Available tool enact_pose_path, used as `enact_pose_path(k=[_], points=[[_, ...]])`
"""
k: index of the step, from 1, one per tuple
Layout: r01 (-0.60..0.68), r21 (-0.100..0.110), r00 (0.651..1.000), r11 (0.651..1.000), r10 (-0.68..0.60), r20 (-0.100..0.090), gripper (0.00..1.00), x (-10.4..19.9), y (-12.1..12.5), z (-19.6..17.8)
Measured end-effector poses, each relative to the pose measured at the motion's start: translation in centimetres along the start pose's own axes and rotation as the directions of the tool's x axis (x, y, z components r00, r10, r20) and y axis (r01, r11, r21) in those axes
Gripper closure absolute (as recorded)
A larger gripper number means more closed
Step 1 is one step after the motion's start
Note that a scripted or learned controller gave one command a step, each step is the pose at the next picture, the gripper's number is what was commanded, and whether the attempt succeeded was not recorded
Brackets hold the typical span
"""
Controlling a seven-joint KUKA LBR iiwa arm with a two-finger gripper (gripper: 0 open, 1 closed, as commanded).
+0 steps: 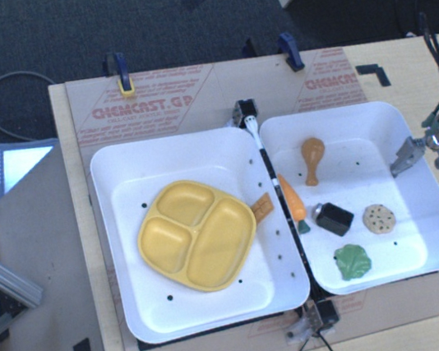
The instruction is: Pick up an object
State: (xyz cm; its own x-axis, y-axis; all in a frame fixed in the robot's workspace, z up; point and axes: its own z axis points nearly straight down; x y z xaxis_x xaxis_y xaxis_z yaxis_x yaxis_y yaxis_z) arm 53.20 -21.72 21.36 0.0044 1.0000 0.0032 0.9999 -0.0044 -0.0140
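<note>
Camera view: "CHEMCAST" printed red on bench board (pixel 140 102); gripper (pixel 420 155) at right bin (pixel 424 203) rim, jaws apart, holding nothing.

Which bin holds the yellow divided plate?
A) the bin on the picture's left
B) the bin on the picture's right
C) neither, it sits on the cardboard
A: the yellow divided plate lies inside the left bin, while the right bin holds the small toy foods, such as the cookie.
</note>
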Motion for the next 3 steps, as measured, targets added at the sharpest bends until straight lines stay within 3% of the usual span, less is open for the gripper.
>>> enact_pose_path(k=[1, 3], points=[[0.005, -0.014, 1.0, 1.0, -0.005, 0.004, 0.0, 0.1, 0.3, -0.8], [0.004, -0.007, 1.0, 1.0, -0.004, 0.0, 0.0, 0.6, -0.7, 10.4]])
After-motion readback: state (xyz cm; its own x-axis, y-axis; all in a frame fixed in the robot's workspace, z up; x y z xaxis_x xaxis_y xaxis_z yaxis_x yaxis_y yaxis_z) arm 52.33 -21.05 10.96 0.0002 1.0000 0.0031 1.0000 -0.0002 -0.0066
